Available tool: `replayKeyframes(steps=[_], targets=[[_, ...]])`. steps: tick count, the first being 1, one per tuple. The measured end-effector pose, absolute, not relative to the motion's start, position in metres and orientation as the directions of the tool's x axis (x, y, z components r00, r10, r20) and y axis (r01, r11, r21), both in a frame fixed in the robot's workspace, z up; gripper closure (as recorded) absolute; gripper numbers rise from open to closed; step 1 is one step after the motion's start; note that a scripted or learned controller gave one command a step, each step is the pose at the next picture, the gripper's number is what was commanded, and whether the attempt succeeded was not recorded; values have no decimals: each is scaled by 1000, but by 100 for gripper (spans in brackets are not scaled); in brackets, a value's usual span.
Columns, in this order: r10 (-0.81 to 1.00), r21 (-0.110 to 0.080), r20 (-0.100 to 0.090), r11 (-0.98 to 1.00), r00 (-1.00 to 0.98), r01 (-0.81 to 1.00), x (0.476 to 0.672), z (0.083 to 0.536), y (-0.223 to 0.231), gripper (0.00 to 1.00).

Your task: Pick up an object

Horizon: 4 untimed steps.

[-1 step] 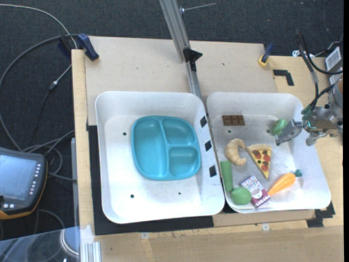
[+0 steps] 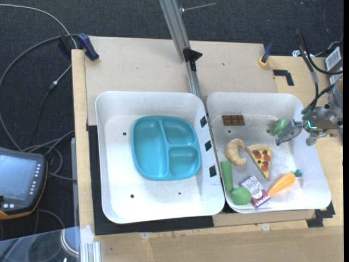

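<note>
2 white bins [image 2: 109, 146]; left has 1 blue tray [image 2: 165, 147]. Right bin: 1 chocolate bar [image 2: 233, 120] at 12 o'clock, 1 croissant [image 2: 236, 151], 1 pizza slice [image 2: 262, 159], 1 carrot [image 2: 283, 183] at 5, 1 pink packet [image 2: 256, 190].

This looks like a robotics lab or test cell, not a home or kitchen. A bare pale wooden bench top [image 2: 142, 64] sits on dark grey carpet [image 2: 38, 53], with blue clamps [image 2: 87, 47] fixed at its upper left corner and black tape marks [image 2: 283, 76] near the upper right. Loose grey cables [image 2: 32, 15] trail over the floor at the upper left, and a handheld control pendant with a dark screen and orange edge [image 2: 19, 182] lies at the left edge. A slanted aluminium post [image 2: 173, 18] rises from the top centre. Two shallow white plastic bins [image 2: 109, 113] hold a turquoise divided plate [image 2: 164, 147] and toy plastic food [image 2: 260, 160].
</note>
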State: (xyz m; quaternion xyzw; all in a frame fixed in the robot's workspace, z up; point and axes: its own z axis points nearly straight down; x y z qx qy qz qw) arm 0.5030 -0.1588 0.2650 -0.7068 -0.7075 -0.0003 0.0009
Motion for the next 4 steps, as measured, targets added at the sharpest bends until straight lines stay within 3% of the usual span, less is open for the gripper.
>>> replayKeyframes(steps=[3,4], targets=[[1000,-6,3,0,0,1000,510,95,-162,0],[1000,1,2,0,0,1000,511,109,-162,100]])
